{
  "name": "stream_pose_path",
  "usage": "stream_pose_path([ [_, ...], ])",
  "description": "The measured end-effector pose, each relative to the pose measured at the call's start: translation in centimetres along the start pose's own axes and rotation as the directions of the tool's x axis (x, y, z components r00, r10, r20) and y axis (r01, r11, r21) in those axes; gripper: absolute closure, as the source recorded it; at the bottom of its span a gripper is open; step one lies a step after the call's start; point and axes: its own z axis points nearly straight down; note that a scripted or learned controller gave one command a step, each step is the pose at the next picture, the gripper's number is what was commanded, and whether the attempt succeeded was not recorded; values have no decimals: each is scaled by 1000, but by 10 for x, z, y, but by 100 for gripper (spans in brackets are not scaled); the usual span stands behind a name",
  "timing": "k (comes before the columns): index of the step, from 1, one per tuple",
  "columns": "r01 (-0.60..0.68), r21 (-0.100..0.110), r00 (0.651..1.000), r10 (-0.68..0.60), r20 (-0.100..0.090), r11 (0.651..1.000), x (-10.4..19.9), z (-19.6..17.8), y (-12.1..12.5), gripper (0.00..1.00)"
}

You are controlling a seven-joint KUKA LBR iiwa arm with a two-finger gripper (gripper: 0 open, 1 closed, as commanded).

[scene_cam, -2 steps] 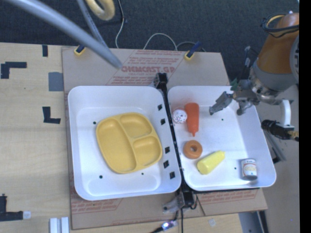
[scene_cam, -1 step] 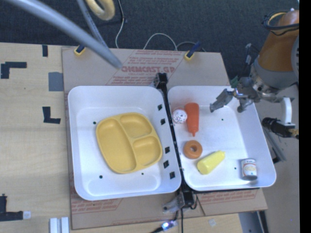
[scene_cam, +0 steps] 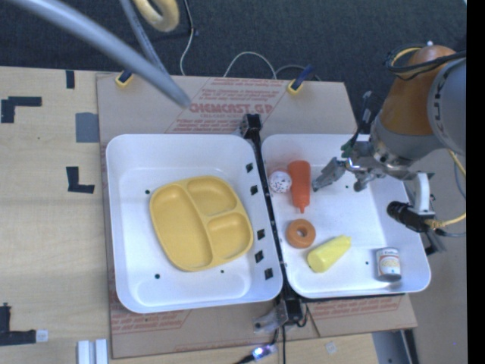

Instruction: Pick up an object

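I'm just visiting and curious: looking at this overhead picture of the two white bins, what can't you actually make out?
- Tool, camera view: too small and dark against the wrist to tell its state or whether it holds anything.
- Small can: label too small to read.
- White ball: its markings are blurred.
- Cardboard lettering: partly crossed by a blurred grey bar.
- Arm: cut off by the right edge.

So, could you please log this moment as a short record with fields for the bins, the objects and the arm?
left bin: holds a yellow divided tray
right bin: orange bottle, small white ball, orange ring, yellow block, small can
arm: reaches in from the right, over the right bin's far side
gripper: above the bin floor, right of the orange bottle, nothing seen between its fingers
task status: no object picked up yet
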Motion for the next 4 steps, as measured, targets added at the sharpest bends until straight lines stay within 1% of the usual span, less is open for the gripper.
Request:
stream_pose_path([
  [1,1,-1,1000,-1,0,1000,10,53,4,0],
  [2,0,-5,1000,0,2,1000,10,91,4,0],
  [3,1,-8,1000,-1,2,1000,11,78,5,100],
  [4,0,-9,1000,0,1,1000,11,36,7,100],
])
